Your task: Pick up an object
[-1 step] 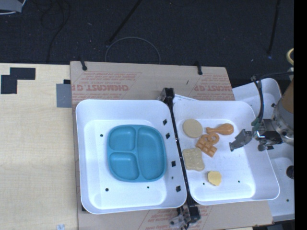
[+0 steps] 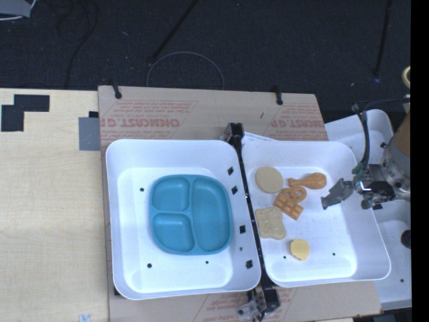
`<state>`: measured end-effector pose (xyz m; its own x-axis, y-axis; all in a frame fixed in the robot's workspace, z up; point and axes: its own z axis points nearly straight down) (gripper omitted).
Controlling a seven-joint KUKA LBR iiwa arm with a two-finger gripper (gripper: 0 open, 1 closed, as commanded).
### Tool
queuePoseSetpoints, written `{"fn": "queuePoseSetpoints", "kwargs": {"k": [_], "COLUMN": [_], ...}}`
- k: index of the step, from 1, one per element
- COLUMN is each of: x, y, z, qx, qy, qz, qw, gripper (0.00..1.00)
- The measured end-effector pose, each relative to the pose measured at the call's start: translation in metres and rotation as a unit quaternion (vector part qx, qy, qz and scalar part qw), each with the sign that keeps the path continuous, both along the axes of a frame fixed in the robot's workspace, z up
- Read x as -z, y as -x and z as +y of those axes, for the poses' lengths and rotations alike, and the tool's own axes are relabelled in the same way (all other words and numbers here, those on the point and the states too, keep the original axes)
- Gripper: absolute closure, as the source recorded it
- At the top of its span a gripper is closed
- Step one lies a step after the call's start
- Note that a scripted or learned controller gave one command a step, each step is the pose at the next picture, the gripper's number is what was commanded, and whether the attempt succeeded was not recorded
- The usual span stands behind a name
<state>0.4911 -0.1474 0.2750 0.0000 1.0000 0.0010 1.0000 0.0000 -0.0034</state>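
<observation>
Camera view: two shallow white bins.
Left bin (image 2: 127, 159): sectioned blue plastic plate (image 2: 190, 214).
Right bin (image 2: 335, 260): toy foods: tan disc (image 2: 269, 179), orange drumstick (image 2: 309, 180), waffle (image 2: 290, 202), toast (image 2: 271, 223), yellow piece (image 2: 299, 249).
End effector (image 2: 333, 194): right side, grip state unclear.

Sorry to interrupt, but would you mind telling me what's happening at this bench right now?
A robot arm reaches in from the right, its pincer over the right bin with nothing between its fingers. Toy foods lie there untouched: a round cracker, a drumstick, a waffle, a toast slice and a yellow piece. The left bin holds a blue divided plate.
</observation>
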Motion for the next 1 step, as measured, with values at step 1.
{"fn": "queuePoseSetpoints", "kwargs": {"k": [1], "x": [0.0436], "y": [0.0026], "z": [0.0002], "qx": [0.000], "qy": [-0.0007], "qz": [0.002], "qw": [1.0000], "gripper": [0.00]}}
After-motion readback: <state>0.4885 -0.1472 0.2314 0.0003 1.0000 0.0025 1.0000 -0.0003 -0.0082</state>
